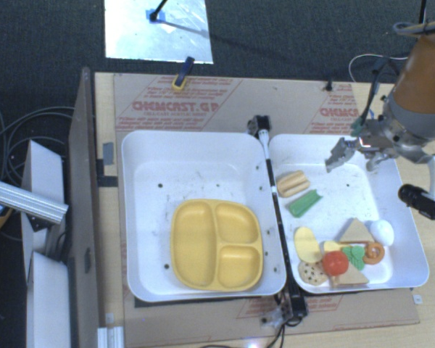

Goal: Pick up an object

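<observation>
My gripper (357, 155) hangs over the far part of the right bin (413, 267), its two fingers spread open with nothing between them. Below and left of it lie a tan hot dog bun (291, 183) and a green piece (303, 203). Near the bin's front sit a yellow piece (307, 243), a cookie (313, 272), a red tomato (336, 263), a sandwich wedge (357, 231), a white egg (381, 232) and a pretzel (374, 252). None of these touches the gripper.
The left bin (141, 194) holds a yellow divided plate (217, 243). A black clamp (260, 125) sits where the two bins meet at the back. Cables and a white box (43, 216) lie off the bench's left side.
</observation>
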`<state>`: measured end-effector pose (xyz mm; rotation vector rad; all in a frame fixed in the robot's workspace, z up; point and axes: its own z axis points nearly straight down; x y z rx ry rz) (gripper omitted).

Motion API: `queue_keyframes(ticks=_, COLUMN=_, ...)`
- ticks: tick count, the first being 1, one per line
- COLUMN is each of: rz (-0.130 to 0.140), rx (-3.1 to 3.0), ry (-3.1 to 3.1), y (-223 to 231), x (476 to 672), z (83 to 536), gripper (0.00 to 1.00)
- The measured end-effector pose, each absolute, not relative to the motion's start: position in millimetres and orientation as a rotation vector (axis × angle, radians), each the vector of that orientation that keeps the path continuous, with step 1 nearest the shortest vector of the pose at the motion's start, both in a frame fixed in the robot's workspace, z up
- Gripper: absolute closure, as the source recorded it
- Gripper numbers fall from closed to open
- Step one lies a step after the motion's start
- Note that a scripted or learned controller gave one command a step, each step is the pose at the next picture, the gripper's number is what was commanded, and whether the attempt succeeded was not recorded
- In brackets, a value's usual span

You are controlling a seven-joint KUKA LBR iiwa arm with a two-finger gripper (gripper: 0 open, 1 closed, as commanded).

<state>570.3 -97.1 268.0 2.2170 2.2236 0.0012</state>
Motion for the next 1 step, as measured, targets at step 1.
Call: queue_keyframes(ticks=1, rz=0.002, rx=2.214, ry=2.228, y=-83.7, x=607.6, z=171.3, gripper=0.0)
